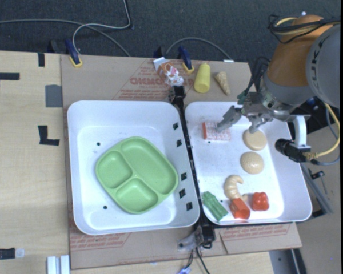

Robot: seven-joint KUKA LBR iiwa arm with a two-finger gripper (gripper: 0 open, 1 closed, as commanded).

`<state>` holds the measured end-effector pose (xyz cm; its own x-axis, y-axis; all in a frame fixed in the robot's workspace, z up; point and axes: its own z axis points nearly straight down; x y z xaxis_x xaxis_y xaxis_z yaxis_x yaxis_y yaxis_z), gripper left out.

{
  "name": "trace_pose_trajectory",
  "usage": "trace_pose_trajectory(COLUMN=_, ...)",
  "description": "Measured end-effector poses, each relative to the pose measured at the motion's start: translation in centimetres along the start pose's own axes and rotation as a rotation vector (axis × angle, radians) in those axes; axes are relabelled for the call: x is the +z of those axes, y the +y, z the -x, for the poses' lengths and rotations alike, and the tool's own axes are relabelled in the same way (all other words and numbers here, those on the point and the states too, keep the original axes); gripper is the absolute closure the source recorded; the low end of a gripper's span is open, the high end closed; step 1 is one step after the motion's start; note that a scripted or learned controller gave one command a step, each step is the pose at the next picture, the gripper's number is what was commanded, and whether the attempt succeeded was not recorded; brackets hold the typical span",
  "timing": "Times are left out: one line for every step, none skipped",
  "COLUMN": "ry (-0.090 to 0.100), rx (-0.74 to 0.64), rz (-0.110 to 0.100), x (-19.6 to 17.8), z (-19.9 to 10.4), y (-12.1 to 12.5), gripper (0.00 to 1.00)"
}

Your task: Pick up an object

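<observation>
Claw (242, 121) hangs spread wide above the right bin (291, 210), holding nothing; you should centre it over the pink packet (215, 131) before descending.

The arm (308, 50) is grey with a broad orange band, yellow and black cables looping around it.

Red "CHEMICAL" lettering on the cardboard sheet (138, 81).
</observation>
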<state>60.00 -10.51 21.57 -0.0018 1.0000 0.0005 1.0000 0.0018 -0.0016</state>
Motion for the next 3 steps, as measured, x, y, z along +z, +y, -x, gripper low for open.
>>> trace_pose_trajectory(ry=-0.001, rx=0.001, rz=0.003, x=13.0, z=2.3, y=-2.5, gripper=0.0)
trace_pose_trajectory(ry=-0.001, rx=0.002, rz=0.003, x=13.0, z=1.1, y=-10.9, gripper=0.0)
trace_pose_trajectory(ry=-0.002, rx=0.003, rz=0.005, x=12.0, z=1.2, y=-10.8, gripper=1.0)
